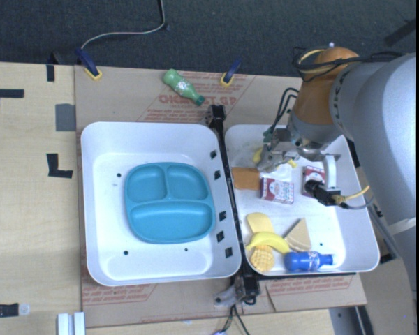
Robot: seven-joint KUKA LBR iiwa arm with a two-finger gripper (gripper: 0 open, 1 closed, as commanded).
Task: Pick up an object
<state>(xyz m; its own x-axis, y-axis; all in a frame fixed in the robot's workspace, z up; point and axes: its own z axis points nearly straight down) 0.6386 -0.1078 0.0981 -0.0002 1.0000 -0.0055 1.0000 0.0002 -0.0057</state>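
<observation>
My gripper (272, 156) is low over the back of the right bin (356, 246), reaching in from the right. Just beneath and in front of it lies a red and white carton (278, 190). A brown block (244, 179) sits to the gripper's left against the bin's left wall. Toward the front of that bin lie a yellow banana (265, 233), a round waffle (262, 259), a tan wedge (299, 236) and a blue bottle (308, 261) on its side. What sits right under the gripper is hidden by it.
The left bin (98, 187) holds a blue divided plate (170, 202). A green bottle (183, 87) lies on the cardboard behind the bins. Yellow clamps (90, 67) hold the cardboard's back edge.
</observation>
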